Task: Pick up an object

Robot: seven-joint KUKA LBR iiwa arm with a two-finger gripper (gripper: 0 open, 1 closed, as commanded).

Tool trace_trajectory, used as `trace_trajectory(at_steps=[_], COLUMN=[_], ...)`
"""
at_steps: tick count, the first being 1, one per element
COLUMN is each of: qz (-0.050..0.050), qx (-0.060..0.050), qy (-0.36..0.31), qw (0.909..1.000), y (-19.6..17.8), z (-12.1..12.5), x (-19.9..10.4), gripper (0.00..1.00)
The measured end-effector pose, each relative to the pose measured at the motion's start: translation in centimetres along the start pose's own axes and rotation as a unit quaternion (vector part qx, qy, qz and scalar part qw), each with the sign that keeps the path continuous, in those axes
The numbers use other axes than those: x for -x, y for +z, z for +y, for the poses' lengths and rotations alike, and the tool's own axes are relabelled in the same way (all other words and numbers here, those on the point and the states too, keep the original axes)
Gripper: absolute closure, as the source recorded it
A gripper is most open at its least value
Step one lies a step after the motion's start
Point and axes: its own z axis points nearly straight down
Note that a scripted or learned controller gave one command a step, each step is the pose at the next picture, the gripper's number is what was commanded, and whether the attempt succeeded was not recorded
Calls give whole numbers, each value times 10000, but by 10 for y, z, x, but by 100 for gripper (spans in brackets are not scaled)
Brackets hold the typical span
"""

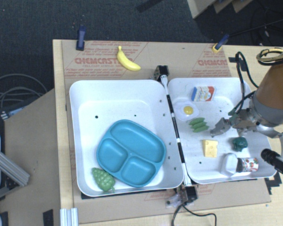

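Bench and what rests on it

The cardboard-topped bench (pixel 108 60) carries two white bins: the left bin (pixel 85 98) and, touching its right side, the right bin (pixel 217 173). A banana (pixel 127 60) lies behind the left bin

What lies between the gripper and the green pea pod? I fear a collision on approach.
Nothing visible does. The gripper hovers over the right bin, just right of the green pea pod, with bare white floor between them. The cheese wedge lies below that path.

Lighting: bright, even, overhead. Shadows: soft. Glare: mild on white bins (pixel 85 98). Focus: slightly soft throughout; floor dim.
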Motion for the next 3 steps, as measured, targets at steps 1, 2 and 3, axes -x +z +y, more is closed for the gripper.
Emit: trace_trajectory(at_steps=[1,2,3], qz=[-1,-5,1], qx=[11,18,22], qy=[-3,2,-13], qw=[10000,10000,10000], y=[84,75,-17], z=[3,3,42], x=[-38,-38,-103], gripper=[0,100,100])
